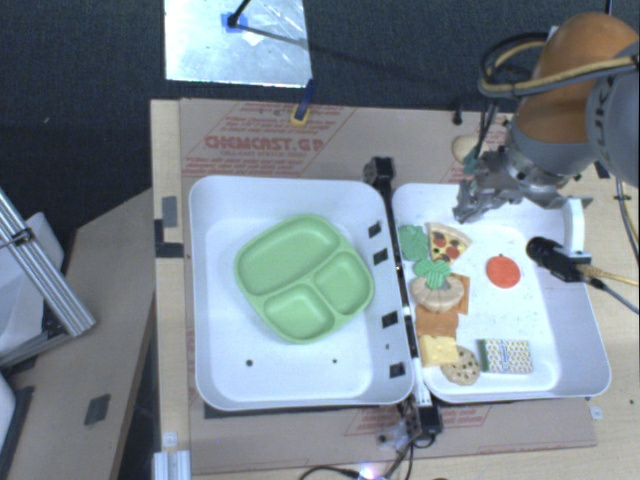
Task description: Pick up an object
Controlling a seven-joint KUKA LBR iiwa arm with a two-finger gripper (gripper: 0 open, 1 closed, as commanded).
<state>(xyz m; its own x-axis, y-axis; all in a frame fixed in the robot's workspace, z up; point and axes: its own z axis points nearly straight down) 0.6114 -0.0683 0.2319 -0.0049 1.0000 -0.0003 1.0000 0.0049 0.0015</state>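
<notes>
The right bin [570,358] holds several toy foods: a pizza slice [448,241], green leafy pieces [412,239], a red tomato slice [504,271], a sandwich-like stack [439,293], a yellow cheese piece [437,349], a cookie [461,370] and a small patterned packet [506,356]. My gripper [468,211] hangs over the bin's back left part, just above and right of the pizza slice. Nothing shows between its fingers.
The left bin [215,368] carries a green three-compartment plate [303,277]. A black divider with clips [392,278] runs between the bins. A black cylindrical part [550,256] juts over the right bin's right side. A shiny sheet [235,28] lies at the back.
</notes>
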